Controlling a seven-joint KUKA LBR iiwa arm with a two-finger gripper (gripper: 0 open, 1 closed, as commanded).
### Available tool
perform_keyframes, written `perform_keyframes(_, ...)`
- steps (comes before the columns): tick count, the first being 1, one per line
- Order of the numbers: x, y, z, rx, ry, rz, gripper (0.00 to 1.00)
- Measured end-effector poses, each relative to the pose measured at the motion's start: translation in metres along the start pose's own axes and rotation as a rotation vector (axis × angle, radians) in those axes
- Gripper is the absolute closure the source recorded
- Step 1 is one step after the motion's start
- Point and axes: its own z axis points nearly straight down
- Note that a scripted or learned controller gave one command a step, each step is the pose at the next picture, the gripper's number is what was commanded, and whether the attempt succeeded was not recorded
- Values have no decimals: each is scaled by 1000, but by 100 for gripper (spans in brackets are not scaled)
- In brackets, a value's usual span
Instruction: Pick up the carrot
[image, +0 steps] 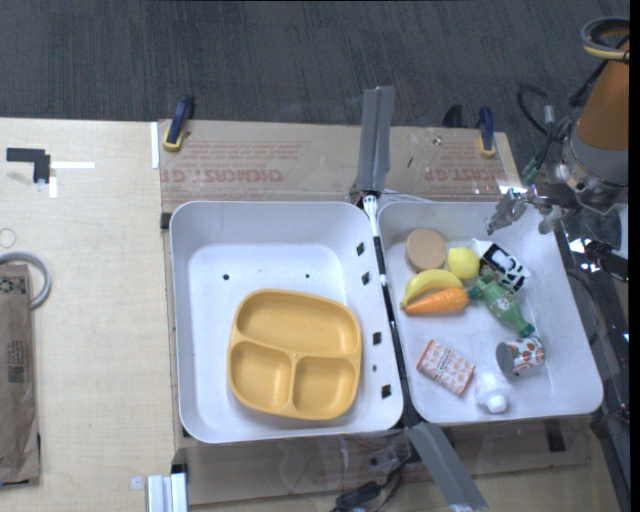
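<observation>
The orange carrot (437, 301) lies in the right bin (560, 400), near its left wall, pointing left to right. A yellow banana (430, 284) rests against the carrot's far side. My gripper (522, 217) hovers over the bin's far right corner, above and to the right of the carrot and well apart from it. Its fingers stand open with nothing between them. The grey arm with its orange band (608, 115) rises behind it at the top right.
Around the carrot lie a lemon (462, 263), a tan disc (427, 248), a black-and-white toy (503, 268), a green bottle (505, 306), a red-and-white packet (445, 366), a small cup (522, 354) and a white lump (492, 402). The left bin (200, 260) holds a yellow divided plate (295, 352).
</observation>
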Motion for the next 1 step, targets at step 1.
perform_keyframes(1, 76, -26, 17, -1, 0, -392, 0)
